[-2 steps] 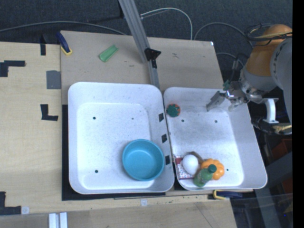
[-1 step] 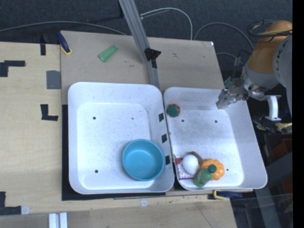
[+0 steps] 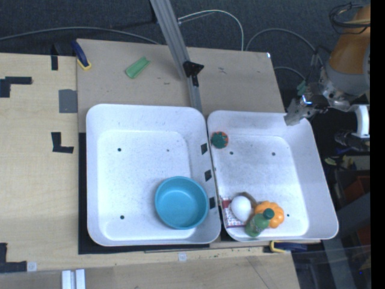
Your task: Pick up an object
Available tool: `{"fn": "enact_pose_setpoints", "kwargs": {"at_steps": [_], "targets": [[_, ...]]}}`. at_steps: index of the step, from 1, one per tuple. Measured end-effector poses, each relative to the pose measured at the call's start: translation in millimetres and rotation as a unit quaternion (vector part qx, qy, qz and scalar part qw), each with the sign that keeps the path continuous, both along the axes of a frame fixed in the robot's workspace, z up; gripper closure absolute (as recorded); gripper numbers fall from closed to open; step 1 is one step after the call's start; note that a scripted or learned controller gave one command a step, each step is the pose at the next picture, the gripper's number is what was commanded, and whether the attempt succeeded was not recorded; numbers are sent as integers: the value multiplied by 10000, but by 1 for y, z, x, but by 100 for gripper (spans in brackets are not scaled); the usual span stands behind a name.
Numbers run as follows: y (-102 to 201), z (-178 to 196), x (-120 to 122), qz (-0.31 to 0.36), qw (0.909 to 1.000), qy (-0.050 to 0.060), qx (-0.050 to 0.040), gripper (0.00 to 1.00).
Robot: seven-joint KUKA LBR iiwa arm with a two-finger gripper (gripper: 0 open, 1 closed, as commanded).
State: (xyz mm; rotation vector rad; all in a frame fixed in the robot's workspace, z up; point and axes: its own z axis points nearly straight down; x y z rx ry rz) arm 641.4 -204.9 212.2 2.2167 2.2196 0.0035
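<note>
White egg-shaped thing (image 3: 241,208), probably light, smooth and slippery, is seen in the right bin (image 3: 313,161), well away from the jaws (image 3: 293,115) by the bin's far rim. Jaw opening can't be told. A grip across its middle is suggested.

A robotics lab or test cell is indicated. A plywood surface (image 3: 36,161) is marked with strips of black tape (image 3: 59,142), and two shallow white bins (image 3: 144,116) are set side by side on it. A metal pole (image 3: 171,32) is mounted at the back, loose cables (image 3: 228,17) are trailed over dark carpet (image 3: 252,5), and an industrial arm (image 3: 349,59) is stationed at the right.
</note>
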Motion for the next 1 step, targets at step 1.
{"fn": "enact_pose_setpoints", "kwargs": {"at_steps": [1], "targets": [[4,62,-4,4,10000,-6,-3,100]]}}
